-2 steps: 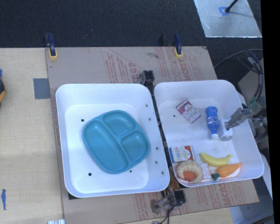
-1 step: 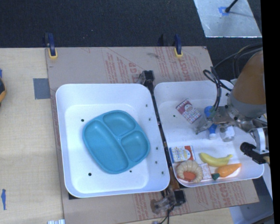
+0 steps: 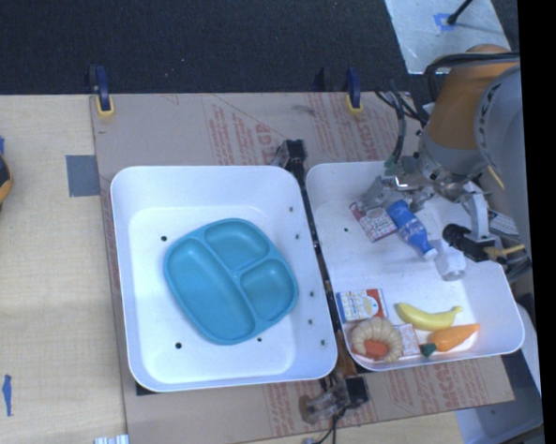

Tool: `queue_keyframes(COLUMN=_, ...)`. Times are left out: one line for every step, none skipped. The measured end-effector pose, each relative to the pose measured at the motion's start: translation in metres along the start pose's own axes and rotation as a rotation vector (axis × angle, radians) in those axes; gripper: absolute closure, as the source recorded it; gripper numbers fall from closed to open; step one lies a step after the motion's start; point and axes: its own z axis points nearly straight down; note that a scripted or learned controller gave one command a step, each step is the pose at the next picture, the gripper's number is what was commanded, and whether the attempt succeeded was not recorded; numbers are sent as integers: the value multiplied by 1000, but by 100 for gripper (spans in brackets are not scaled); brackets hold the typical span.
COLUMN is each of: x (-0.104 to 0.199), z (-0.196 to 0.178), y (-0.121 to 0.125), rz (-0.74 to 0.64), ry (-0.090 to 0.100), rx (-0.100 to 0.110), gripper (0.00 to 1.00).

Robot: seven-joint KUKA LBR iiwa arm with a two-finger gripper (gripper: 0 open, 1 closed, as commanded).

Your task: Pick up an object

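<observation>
Plate [image 3: 230,279] in left bin [image 3: 131,272]; banana [image 3: 427,314] in right bin [image 3: 337,189].

A blue divided plate [image 3: 230,280] lies in the left white bin [image 3: 146,365] on the table [image 3: 39,306] (cardboard sheet [image 3: 244,125] beneath, clamped by blue clips [image 3: 101,86]).

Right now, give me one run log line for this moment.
arm: over right bin's far end | gripper: above blue bottle, nothing seen held | left bin: blue divided plate
</observation>
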Motion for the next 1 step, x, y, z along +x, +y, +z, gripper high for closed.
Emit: queue_keyframes(x=-10, z=0, y=8, rz=-1, ry=2, rx=2, gripper=0)
